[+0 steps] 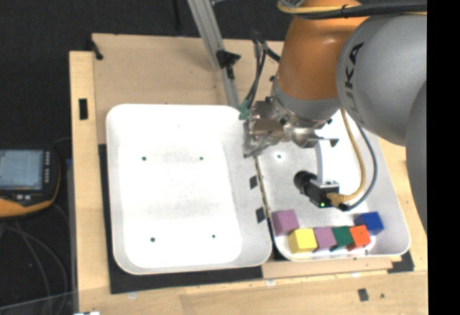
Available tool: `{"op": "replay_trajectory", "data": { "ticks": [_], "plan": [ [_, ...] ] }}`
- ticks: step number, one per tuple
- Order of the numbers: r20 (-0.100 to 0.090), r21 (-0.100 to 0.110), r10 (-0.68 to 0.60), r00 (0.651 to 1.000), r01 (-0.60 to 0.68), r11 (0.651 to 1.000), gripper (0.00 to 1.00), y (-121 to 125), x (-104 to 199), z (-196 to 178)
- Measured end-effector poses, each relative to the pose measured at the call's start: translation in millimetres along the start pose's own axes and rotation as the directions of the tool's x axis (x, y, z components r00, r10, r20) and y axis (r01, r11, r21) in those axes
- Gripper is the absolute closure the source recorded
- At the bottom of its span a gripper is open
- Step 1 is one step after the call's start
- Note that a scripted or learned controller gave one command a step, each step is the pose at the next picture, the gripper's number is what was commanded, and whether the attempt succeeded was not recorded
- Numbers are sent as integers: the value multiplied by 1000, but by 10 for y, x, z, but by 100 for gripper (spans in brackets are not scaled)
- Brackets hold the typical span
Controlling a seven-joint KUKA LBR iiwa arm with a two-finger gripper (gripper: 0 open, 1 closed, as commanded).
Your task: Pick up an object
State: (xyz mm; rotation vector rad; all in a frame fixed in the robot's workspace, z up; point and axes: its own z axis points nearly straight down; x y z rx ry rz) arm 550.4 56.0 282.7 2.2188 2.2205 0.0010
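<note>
Coloured blocks (327, 236) are sitting in the right bin's (392, 195) near corner, well below the tool (262, 135); its state is unclear.

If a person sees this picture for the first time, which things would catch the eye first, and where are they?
The big grey arm with its orange band dominates the upper right, hanging over the right bin. Next come the small bright blocks clustered at that bin's near edge: purple, yellow, green, orange and blue. The wide left bin is a plain white patch beside them.
</note>
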Motion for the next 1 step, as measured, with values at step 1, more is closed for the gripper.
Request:
{"op": "replay_trajectory", "data": {
  "ticks": [1],
  "plan": [
    [-1, 6, -5, 1000, 5, 1000, 100, 63, 364, 383]
  ]
}}
